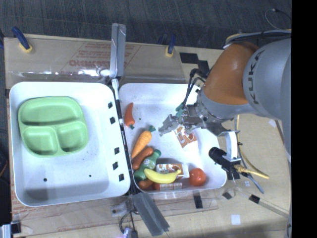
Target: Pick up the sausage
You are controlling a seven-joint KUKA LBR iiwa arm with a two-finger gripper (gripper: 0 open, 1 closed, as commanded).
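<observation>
Hovering over the middle of the right bin (148, 90), the end effector (168, 126) points toward the pile of toy food; its metal parts blur together at this slant, so I cannot tell its state, and nothing shows in its grip. A small brown-and-white packet (186, 137) lies just beside it on the bin floor.

The sausage (142, 156) looks to be the reddish-brown cylinder lying at a slant in the lower left of the right bin, wedged between the carrot (141, 141) above it and the green bottle (148, 164) below, touching both. A second brownish end shows at the bin's bottom edge under the banana (161, 175), too hidden to name.

Judging by its gloss, the sausage is a light, hollow plastic toy: stiff, smooth and rather slippery, rounded so it may roll or squirt out of a pinch. The best hold seems across its short axis near the upper, freer end, where the neighbours crowd it least; the fit will be tight.

Elsewhere: a red pepper (129, 116) by the left wall, a tomato (197, 176), and a boxy packet (171, 169) under the banana. The left bin (29, 192) carries a matte green divided tray (52, 125). Both bins are smooth white plastic on the desk (54, 51).
</observation>
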